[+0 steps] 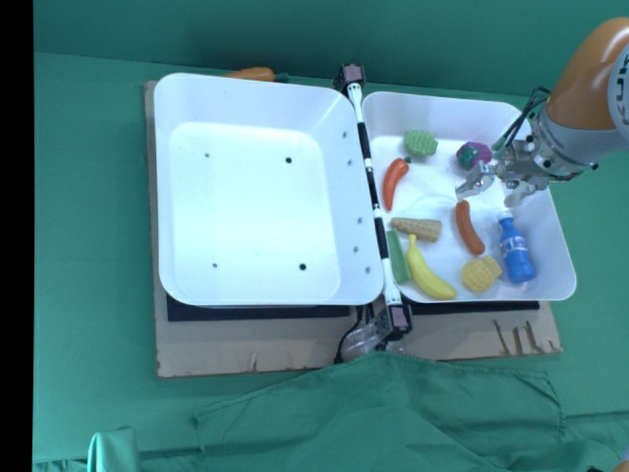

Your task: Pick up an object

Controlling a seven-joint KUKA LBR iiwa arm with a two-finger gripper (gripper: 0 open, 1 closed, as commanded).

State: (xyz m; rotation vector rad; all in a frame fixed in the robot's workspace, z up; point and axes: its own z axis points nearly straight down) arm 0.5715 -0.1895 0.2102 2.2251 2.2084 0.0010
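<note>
Gripper (494,183), fingers seemingly apart and empty, hovers just above the sausage (464,227), whose long axis runs near-vertically in frame.

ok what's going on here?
The grey arm has its hand over the right bin, between the purple toy and the blue bottle. Nothing sits between its fingers. The toy food lies loose in that bin: banana, sausage, red pepper. An orange thing lies behind the left bin.
</note>
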